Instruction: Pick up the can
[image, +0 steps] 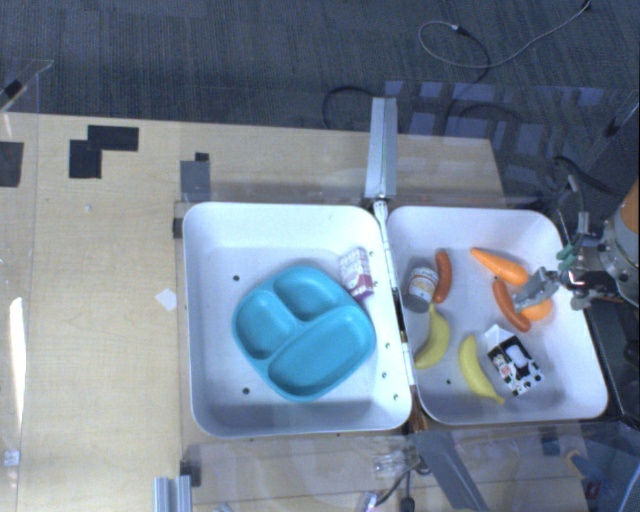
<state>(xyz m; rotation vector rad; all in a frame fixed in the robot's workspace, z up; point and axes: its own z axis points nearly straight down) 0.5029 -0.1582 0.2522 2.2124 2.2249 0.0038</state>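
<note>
Can (422, 285) lying on its side in right bin (580, 400) by left wall, touching sausage (443, 275); gripper (532, 291) fingers spread over carrots (500, 266), well apart; likely misgrab of sausage or banana (433, 340).

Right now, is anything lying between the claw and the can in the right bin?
Yes. The claw hovers near the right bin's right side, over two carrots. The can lies by the left wall, with a sausage against its right side, on the approach line.

Can (421, 287) lying by right bin's (590, 400) left wall, end effector (531, 291) over sausage (510, 305)
</note>
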